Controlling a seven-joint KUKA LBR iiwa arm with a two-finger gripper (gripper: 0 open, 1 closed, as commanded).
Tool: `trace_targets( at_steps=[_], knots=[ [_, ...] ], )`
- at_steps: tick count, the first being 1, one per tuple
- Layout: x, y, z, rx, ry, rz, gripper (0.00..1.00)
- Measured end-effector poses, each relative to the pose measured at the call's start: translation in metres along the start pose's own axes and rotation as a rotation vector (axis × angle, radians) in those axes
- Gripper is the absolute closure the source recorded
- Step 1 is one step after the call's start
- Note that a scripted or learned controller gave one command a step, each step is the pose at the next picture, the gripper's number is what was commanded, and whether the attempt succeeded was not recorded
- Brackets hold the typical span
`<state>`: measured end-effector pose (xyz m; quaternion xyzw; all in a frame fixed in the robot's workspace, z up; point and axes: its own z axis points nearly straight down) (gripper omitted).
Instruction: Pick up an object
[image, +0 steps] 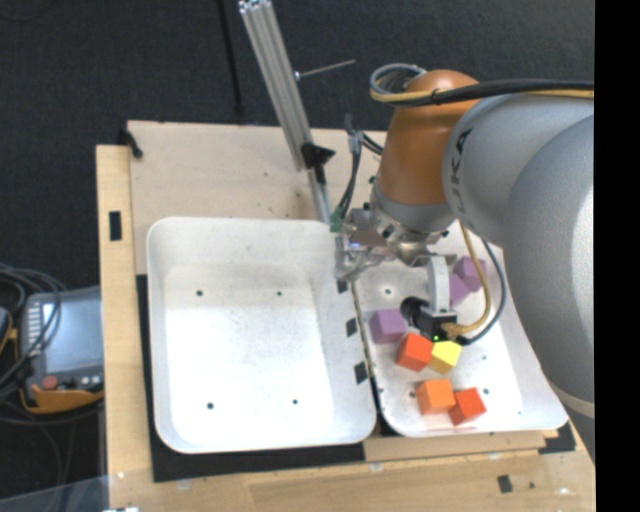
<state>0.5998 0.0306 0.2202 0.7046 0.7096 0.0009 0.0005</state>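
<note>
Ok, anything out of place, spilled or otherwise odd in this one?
Nothing is spilled: the coloured blocks all lie inside the bin on the view's right. The one odd thing is the gripper, which sits over the rim where the two bins meet, apart from the blocks.

Dark, speckled floor (100, 60) all around, and in the middle of it a pale wooden table (220, 170) under flat, even light. A slim aluminium post (285, 90) slants up past the table's far edge. Just beside the table's left edge sits a small screen unit (62, 340) among black cables (12, 285).
</note>
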Motion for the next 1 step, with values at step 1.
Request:
trace_targets(
  at_steps=[1],
  knots=[
    [0.0572,0.0046,0.0034,0.0,0.001,-0.001,1.0]
  ],
)
